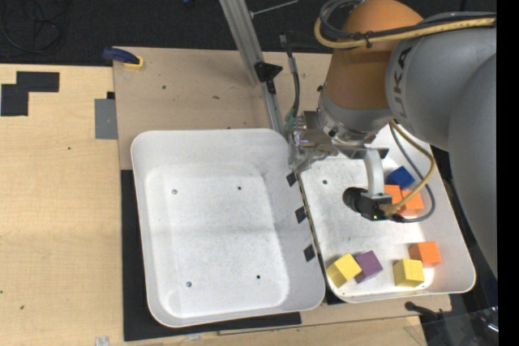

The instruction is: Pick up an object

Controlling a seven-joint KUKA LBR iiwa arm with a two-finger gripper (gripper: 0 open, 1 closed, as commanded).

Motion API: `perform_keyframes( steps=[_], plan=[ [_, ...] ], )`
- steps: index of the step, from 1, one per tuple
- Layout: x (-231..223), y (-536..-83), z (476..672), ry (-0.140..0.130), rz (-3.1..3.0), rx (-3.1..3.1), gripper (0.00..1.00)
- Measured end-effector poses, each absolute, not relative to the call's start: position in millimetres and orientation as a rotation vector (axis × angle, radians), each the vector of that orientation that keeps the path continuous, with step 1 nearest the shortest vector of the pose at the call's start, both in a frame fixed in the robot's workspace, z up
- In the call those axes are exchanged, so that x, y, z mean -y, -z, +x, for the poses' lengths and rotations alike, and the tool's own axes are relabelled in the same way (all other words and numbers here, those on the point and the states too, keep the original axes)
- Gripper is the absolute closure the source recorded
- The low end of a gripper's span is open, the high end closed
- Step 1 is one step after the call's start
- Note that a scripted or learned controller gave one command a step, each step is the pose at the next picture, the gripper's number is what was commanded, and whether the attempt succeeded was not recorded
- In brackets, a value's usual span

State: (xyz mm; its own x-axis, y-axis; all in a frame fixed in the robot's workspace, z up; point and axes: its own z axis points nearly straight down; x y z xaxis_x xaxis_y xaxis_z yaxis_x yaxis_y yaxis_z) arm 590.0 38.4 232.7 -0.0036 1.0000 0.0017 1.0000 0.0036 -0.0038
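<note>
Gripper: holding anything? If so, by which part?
Cannot tell. The gripper sits at the far left corner of the right bin, too cluttered to read. Nothing is visibly gripped.

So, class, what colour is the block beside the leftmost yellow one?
The block is purple; the camera view shows it best.

The grey arm [446, 85] reaches in from the right and bends steeply down, its orange band [369, 53] facing the camera. Below the band, the wrist [350, 124] points downward, with the gripper [310, 140] at its lower left.
</note>
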Motion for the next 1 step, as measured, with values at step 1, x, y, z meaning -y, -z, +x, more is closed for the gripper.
perform_keyframes(
  steps=[1],
  plan=[
    [-82.1,-221.5,608.2,-0.002,-2.218,2.222,1.00]
  ],
)
